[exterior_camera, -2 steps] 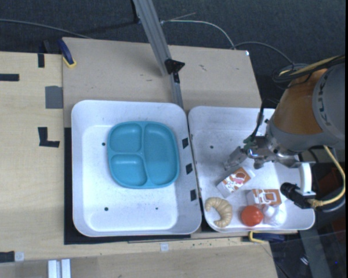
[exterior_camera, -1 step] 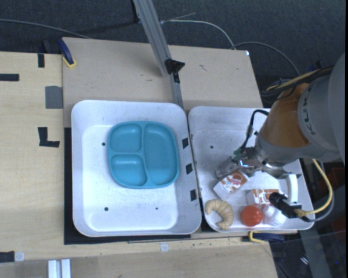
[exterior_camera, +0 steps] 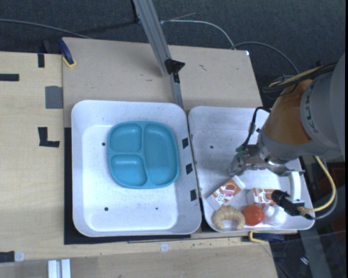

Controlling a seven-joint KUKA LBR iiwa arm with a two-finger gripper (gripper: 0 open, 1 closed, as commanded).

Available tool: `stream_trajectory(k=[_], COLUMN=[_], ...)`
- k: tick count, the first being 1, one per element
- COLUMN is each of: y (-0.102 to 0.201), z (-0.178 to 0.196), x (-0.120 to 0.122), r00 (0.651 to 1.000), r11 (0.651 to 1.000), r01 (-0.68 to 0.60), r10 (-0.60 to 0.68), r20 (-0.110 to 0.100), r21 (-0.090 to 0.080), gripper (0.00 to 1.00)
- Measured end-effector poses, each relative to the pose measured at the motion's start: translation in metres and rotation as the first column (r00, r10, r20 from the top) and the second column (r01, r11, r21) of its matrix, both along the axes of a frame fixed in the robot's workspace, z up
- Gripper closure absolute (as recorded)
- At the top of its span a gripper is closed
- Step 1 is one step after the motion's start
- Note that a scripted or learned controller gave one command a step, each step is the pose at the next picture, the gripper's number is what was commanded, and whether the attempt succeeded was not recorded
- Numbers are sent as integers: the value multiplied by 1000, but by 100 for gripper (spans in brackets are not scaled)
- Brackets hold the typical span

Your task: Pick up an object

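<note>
arm (exterior_camera: 330, 106): big, round, grey | band (exterior_camera: 287, 120): orange, above the wrist | cable (exterior_camera: 327, 184): yellow, looping | hand (exterior_camera: 243, 161): small, dark, metal

Robot lab: taped wooden bench (exterior_camera: 23, 155), white bins (exterior_camera: 81, 172) (two), loose cables (exterior_camera: 220, 33).

From my remote seat I see a tan tabletop (exterior_camera: 122, 74) over dark grey carpet (exterior_camera: 58, 7); a grey metal bar (exterior_camera: 153, 30) slants in from twelve o'clock, black tape marks (exterior_camera: 46, 138) at nine.
</note>
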State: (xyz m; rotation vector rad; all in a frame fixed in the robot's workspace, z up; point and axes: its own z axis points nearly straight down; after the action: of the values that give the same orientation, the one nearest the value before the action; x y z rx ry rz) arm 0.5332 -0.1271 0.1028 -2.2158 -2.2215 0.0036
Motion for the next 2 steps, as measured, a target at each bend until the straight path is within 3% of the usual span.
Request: stream_trajectory(k=[2], y=[0], z=[97], x=[-10], r00=[1000], r11=[1000], r01=[2], r10=[-2], r20=[7], r21=[-2], gripper=[100])
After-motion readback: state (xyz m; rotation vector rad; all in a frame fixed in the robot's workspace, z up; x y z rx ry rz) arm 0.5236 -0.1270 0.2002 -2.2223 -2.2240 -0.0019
